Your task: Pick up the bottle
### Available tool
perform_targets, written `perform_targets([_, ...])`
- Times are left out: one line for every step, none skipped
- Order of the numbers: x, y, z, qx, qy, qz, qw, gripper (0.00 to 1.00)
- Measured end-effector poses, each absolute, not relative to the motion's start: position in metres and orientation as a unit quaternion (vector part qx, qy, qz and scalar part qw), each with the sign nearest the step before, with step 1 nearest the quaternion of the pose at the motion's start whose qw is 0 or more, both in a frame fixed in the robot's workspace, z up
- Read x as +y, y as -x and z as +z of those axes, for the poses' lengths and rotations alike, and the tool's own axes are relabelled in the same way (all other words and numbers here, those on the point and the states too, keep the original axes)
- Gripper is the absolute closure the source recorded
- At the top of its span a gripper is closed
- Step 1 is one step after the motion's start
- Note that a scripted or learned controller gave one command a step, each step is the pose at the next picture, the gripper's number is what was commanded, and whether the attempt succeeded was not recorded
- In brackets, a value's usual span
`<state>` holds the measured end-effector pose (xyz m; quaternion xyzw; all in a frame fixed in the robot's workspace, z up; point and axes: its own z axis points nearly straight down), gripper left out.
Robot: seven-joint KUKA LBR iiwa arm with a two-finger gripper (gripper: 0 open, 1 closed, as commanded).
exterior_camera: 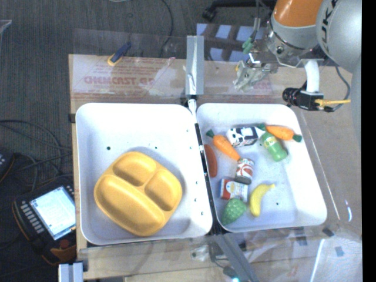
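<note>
Hovering beyond the bins, blurred jaws (249, 75) stay indistinct; bottle (274, 147) lies unobscured.

Dark grey carpet floor (35, 51), loose cables (158, 4), wooden bench top (135, 78), handheld screen device (50, 210)

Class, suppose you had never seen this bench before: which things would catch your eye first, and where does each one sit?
The big yellow sectioned tray dominates the left bin. Next comes the bright heap of toy food in the right bin, with the green bottle near its far side beside an orange carrot. Above, the arm's orange band stands over the gripper, beyond the bins.
</note>
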<state>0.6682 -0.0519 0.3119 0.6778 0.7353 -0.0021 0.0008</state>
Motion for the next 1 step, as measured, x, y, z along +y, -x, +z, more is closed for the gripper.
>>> perform_targets([-0.0733,-0.6682,0.3403,0.530,-0.848,-0.0021,0.001,1.00])
